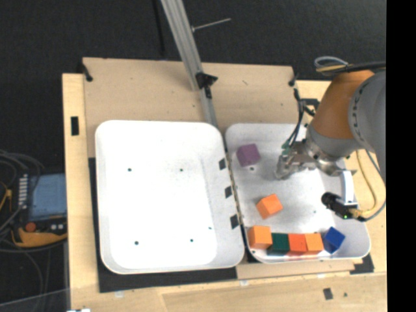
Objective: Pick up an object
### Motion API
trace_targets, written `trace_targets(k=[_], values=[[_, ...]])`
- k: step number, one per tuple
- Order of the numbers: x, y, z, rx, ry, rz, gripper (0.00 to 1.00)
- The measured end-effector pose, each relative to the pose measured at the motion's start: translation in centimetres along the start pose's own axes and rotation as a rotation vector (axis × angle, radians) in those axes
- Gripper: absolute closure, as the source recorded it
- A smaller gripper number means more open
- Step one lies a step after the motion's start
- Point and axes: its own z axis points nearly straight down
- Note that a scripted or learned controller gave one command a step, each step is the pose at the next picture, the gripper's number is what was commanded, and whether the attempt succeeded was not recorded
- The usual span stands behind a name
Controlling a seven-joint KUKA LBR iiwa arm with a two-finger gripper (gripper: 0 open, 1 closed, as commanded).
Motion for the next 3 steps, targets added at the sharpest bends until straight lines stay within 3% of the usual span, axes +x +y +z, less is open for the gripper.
trace_targets(k=[3], values=[[0.4,0.4,-14.8,-0.005,-0.001,-0.015,1.0]])
